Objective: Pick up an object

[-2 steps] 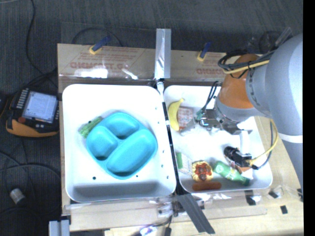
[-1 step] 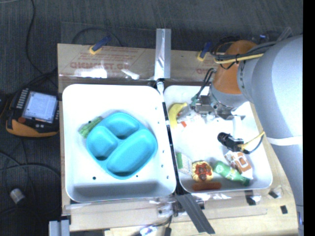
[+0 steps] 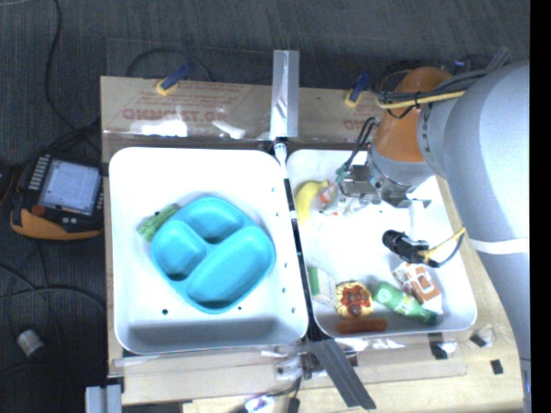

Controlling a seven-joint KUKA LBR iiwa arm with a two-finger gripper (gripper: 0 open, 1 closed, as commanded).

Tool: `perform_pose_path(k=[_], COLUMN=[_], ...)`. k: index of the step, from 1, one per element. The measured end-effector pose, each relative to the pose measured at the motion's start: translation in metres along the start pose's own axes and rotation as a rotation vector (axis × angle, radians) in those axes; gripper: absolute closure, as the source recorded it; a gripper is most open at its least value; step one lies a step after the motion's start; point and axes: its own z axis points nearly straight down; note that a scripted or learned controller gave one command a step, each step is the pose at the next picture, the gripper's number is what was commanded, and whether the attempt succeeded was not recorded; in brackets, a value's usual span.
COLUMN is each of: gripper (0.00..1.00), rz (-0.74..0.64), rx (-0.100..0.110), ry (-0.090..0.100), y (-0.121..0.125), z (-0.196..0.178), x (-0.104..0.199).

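Pincer [image 3: 344,189] sits low in the right bin [image 3: 448,231], at its far left corner, just beside the banana [image 3: 306,198]; we cannot tell its state. We judge the banana the target. We advise centring over the fruit, clear of the bin wall. Other items crowd the near edge, well apart.

The arm [image 3: 482,127] is cut off by the picture's edge at three o'clock. It hides the far corner of the right bin [image 3: 379,239] at two o'clock. The gripper [image 3: 349,188] fingers are too small to make out. A green thing [image 3: 157,222] at nine o'clock of the blue tray [image 3: 213,249] is partly hidden under it. The packets [image 3: 379,299] at six o'clock of that bin overlap; labels unreadable.
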Motion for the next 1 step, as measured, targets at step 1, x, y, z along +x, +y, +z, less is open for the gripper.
perform_pose_path(k=[1], gripper=[1.00], rz=[-0.095], rx=[0.005], ry=[0.003], y=[-0.0073], z=[-0.0886], x=[0.0946])
